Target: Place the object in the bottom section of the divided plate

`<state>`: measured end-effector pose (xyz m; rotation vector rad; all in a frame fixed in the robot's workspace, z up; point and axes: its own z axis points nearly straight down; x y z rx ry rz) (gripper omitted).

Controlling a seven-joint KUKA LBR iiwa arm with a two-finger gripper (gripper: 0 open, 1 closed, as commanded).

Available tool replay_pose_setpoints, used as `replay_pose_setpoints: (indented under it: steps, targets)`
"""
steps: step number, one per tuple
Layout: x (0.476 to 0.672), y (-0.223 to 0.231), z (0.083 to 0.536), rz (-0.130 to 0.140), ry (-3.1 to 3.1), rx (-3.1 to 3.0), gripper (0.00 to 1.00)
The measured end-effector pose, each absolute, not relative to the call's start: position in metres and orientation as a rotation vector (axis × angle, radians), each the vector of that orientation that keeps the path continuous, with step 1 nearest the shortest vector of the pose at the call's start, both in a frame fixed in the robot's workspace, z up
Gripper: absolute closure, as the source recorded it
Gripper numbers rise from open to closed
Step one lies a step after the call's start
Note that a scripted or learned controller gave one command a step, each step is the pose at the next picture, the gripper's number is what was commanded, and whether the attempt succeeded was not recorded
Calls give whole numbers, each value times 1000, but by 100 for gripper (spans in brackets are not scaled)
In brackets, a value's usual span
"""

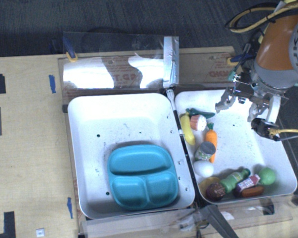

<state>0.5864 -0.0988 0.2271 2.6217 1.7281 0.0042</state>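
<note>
A blue divided plate (142,176) lies in the left bin (88,125), toward its near edge, with one wide section at the far side and two smaller ones at the near side. All its sections are bare. My gripper (239,116) hangs over the far part of the right bin (281,157), its fingers spread open with nothing between them. Left of it and slightly nearer lie a yellow banana (187,130), a red-and-white piece (198,122), a carrot (211,139), a grey can (205,150) and a white egg (204,169).
Along the right bin's near wall lie a brown item (215,189), a green bottle (236,178), a red item (251,189) and a green ball (267,176). A clear panel (120,67) stands behind the left bin. Yellow cables (253,13) loop above the arm.
</note>
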Motion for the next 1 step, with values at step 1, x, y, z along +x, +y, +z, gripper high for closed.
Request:
replay_pose_setpoints:
  steps: [1]
  targets:
    - [479,-91,241,-4,1500,2764,0]
